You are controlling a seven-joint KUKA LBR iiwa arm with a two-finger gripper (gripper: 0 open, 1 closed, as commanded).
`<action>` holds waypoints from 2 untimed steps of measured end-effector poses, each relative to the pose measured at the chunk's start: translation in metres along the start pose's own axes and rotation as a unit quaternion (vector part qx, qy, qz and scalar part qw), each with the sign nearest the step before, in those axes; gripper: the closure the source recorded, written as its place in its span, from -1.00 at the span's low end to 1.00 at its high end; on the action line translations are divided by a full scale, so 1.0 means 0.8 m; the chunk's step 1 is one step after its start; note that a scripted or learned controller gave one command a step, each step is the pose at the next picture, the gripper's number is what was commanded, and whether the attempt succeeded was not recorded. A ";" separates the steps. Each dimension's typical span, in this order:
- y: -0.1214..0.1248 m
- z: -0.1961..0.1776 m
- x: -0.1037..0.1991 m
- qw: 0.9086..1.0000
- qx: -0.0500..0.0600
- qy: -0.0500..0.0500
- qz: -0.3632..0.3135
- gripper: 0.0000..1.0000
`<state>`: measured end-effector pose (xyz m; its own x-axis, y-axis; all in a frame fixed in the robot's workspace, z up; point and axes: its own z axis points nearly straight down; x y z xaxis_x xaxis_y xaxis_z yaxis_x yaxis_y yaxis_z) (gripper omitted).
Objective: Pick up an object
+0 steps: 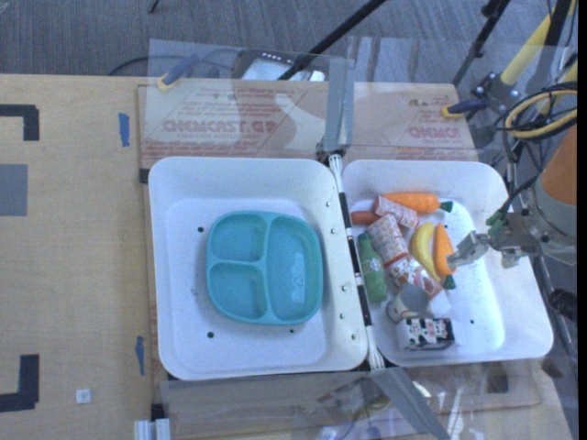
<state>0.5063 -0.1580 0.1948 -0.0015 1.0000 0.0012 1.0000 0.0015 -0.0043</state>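
Over the right bin's (pixel 527 333) right side, the jaws (pixel 466 248) hang just beside the banana (pixel 423 247), and honestly I can't tell if they're open or closed from here. The pile sits against that bin's left wall: a carrot (pixel 410 202) at the far end, snack packets (pixel 393 236), a green bottle (pixel 371 266), and a black-and-white carton (pixel 426 331) nearest the desk's front edge. The left bin (pixel 174 191) has a teal divided plate (pixel 264 268) lying flat in its middle.
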 end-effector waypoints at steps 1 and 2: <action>0.071 0.002 0.037 1.000 -0.002 -0.001 0.021 -1.00; 0.083 0.136 0.015 1.000 -0.004 -0.001 0.031 -1.00</action>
<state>0.5723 -0.1456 0.0856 0.0598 0.9982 -0.0003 0.9982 -0.0598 0.0034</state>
